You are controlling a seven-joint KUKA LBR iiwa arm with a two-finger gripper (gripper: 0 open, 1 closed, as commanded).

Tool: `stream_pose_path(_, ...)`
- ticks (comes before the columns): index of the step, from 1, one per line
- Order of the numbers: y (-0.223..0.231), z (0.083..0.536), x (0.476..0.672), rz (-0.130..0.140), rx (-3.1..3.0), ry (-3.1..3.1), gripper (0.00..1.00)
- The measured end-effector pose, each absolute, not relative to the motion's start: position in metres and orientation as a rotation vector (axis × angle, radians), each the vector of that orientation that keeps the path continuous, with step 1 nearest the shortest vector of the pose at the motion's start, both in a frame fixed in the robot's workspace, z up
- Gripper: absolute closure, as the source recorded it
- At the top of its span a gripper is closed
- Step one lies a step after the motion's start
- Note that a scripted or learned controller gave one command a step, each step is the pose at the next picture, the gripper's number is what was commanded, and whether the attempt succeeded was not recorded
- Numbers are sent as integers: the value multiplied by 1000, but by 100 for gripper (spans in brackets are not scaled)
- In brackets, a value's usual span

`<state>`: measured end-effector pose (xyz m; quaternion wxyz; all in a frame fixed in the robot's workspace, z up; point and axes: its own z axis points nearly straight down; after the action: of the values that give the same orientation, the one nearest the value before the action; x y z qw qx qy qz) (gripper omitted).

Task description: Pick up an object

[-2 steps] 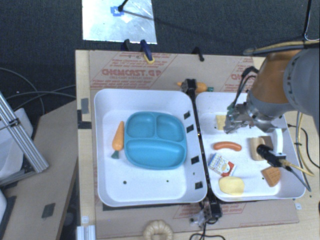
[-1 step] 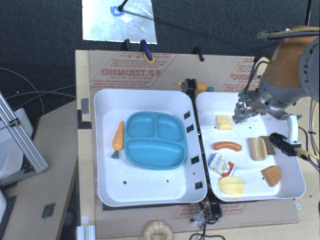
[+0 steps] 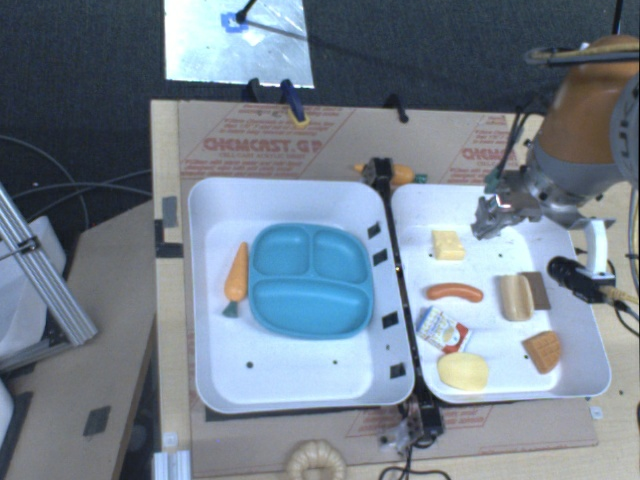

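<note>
Right bin (image 3: 600,373), centre-right of your frame, holds the pickable stock: a pale yellow cheese block (image 3: 447,245) toward its upper left; below it a red-orange sausage (image 3: 455,292) lying crosswise; lower still a small printed packet (image 3: 441,329), tilted; at the bin's lower edge a round yellow piece (image 3: 464,372), like a lemon or potato. To the right of these you have a tan bread-like slice (image 3: 517,297) with a brown piece against its right side, and beneath it an orange-brown wedge (image 3: 543,351). Gripper (image 3: 490,217): above the bin's upper right area, up and to the right of the cheese block, apart from every item; nothing sits in it, and whether it is apart or together you cannot tell from here. Arm (image 3: 590,118): grey with an orange band, entering from the right edge of the frame. Left bin (image 3: 215,368), centre of frame: one blue divided plate (image 3: 308,279), with a carrot (image 3: 236,273) lying just beside its left edge. Both bins rest on a brown printed board (image 3: 260,140).
</note>
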<state>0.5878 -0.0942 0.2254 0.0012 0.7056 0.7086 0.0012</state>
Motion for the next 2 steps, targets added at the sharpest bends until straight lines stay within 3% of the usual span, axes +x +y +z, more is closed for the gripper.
stream_pose_path(1, -49, 223, 562, 2, 2213, 2231, 100)
stream_pose_path(2, -13, 233, 523, 0, 2215, 2231, 100)
